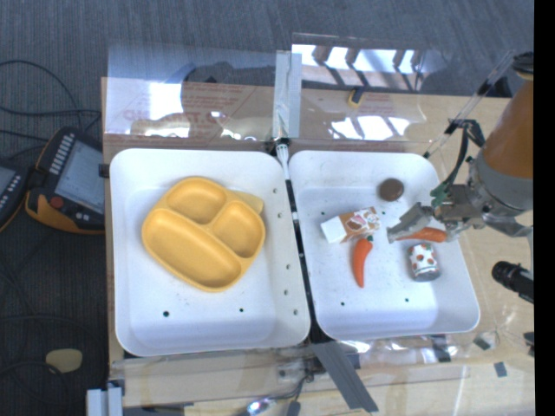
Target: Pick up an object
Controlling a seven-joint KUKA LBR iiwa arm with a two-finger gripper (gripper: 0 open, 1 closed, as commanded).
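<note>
My gripper point(422, 224) hangs over the right side of the right bin point(451, 315). A small orange piece point(431, 235) lies right under it, partly covered by it. Just below stands a small red-and-white can point(423, 262). Further left lie an orange carrot-like piece point(361, 261), a printed packet point(362, 223) and a white block point(333, 229). A brown round disc point(391, 189) rests near the bin's far side.
The left bin point(139, 319) holds a yellow divided plate point(203, 232). A clear panel point(364, 102) stands behind both bins. A handheld controller point(65, 180) lies off the bench at left. The arm's orange band point(520, 141) is at the right edge.
</note>
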